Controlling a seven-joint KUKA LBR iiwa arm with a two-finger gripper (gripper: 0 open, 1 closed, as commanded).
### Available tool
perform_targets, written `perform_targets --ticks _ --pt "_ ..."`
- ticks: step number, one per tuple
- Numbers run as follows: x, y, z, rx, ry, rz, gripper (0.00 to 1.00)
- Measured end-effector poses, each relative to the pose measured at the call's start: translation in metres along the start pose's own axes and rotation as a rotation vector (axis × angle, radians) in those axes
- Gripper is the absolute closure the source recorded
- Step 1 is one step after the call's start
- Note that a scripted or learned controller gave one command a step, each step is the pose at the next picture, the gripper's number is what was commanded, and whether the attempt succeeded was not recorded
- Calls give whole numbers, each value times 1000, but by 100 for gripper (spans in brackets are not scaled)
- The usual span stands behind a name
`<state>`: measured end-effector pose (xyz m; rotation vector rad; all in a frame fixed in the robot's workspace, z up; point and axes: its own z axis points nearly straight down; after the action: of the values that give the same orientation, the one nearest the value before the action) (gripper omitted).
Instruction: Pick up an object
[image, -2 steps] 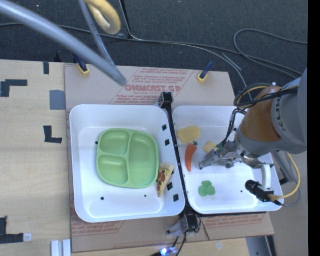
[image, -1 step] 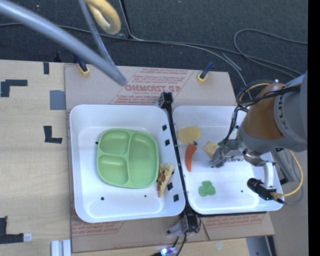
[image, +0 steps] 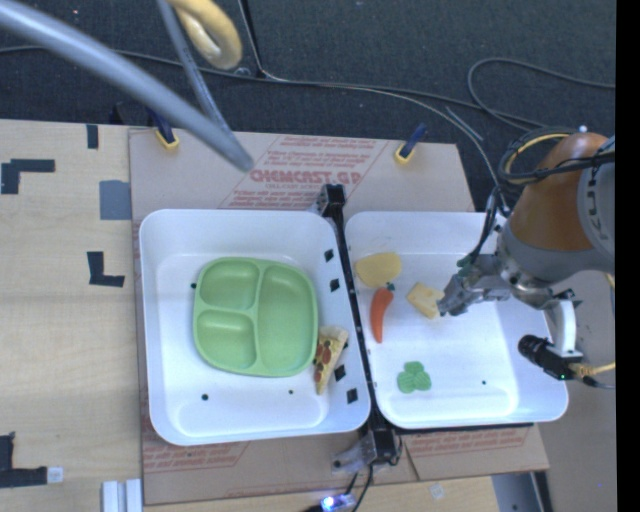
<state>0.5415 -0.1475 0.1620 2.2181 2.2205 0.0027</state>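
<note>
In the right bin (image: 520, 400) lie a pale yellow chip-like piece (image: 378, 267), an orange carrot (image: 381, 313), a small yellow cheese block (image: 423, 300) and a green broccoli piece (image: 413, 378). My gripper (image: 457, 297) hangs low over the right bin, coming in from the right. Its dark tip is right beside the cheese block's right edge and seems to touch it. The arm's grey wrist and orange band (image: 555, 205) hide the bin's right rear part.
The left bin (image: 160, 300) holds a green divided plate (image: 256, 316), with a pizza slice (image: 328, 358) by its lower right corner against the divider. A black clip-lined divider (image: 350, 300) separates the bins. Cables run behind the bins.
</note>
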Motion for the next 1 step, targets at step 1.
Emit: perform_targets --ticks 1 --pt "-9 -2 -58 -1 -1 0 100"
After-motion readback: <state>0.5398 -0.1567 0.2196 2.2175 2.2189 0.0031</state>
